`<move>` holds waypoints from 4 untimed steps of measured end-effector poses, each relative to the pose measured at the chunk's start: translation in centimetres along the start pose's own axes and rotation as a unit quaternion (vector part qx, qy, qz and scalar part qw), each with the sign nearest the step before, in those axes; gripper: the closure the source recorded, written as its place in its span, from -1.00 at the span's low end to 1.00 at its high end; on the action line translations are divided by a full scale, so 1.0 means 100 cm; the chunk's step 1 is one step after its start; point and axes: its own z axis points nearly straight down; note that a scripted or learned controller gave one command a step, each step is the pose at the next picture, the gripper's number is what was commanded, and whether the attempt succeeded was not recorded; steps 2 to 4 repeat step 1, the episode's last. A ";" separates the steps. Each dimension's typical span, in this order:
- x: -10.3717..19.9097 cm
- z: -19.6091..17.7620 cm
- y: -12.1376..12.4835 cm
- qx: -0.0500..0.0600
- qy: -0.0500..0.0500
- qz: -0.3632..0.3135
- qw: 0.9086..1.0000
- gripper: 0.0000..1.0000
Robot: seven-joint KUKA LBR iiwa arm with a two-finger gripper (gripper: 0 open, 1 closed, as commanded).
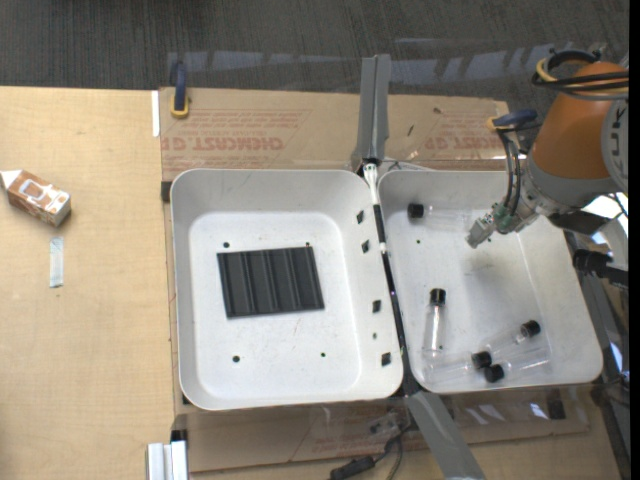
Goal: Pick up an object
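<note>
Reaching in from the right, the arm [580, 138] shows its orange band above the wrist and hangs over the upper part of the right bin [560, 368]. Its gripper [483, 232] points down and to the left, poised above bare white floor near the middle of that bin's upper half; whether the gripper is open or closed cannot be made out at this size and angle, and nothing is visibly held by it.

Several clear vials with black caps lie scattered in the right bin. One small vial [416, 210] sits near the upper left corner, left of the gripper and apart from it. A longer vial [436, 320] lies roughly upright in the view at the bin's centre-left, cap at the top end. Another vial [527, 332] rests toward the lower right, tilted. Two more capped vials [488, 365] lie close together near the lower edge.

The left bin [190, 298] holds a dark ribbed rectangular tray [270, 280] lying flat near its centre, well apart from the walls. A grey divider [375, 108] runs between the two bins at the top. Cardboard [270, 128] with red printed lettering lies under and behind the bins. On the wooden bench [80, 368] to the far left sits a small orange-and-white box [38, 197], with a pale strip [56, 263] just below it.
</note>
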 end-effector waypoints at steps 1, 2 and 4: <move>0.000 0.000 0.000 0.000 0.000 0.000 1.000 -1.00; 0.000 0.000 0.000 0.000 0.000 0.000 1.000 -1.00; 0.000 0.000 0.000 0.000 0.000 0.000 1.000 -1.00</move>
